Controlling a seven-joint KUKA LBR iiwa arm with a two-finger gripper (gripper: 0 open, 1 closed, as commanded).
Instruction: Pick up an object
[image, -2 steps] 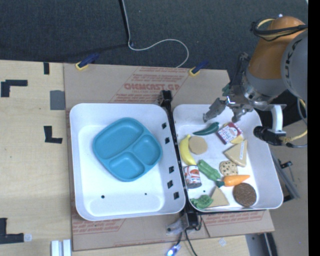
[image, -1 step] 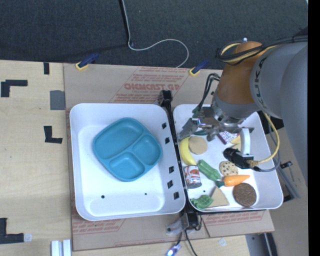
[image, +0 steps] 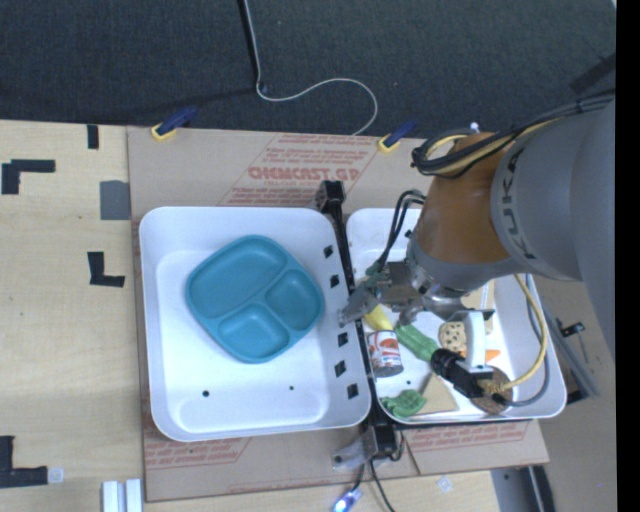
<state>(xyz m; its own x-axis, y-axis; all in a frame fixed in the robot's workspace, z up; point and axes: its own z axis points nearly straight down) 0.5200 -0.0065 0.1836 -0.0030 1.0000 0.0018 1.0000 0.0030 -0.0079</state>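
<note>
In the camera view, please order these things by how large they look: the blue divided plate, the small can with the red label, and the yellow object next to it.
1. blue divided plate, clearly the largest.
2. small can.
3. yellow object, though the arm partly hides it, so its rank against the can is unsure.

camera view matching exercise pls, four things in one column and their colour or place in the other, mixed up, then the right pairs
Things:
1. divided plate
2. small can
3. arm
4. clip

Descriptions:
A. blue and yellow, on the cardboard's far left corner
B. light blue, lying in the left bin
C. grey with an orange band, reaching in over the right bin
D. red and white label, in the right bin by the divider

Pairs: 1-B, 2-D, 3-C, 4-A
</note>
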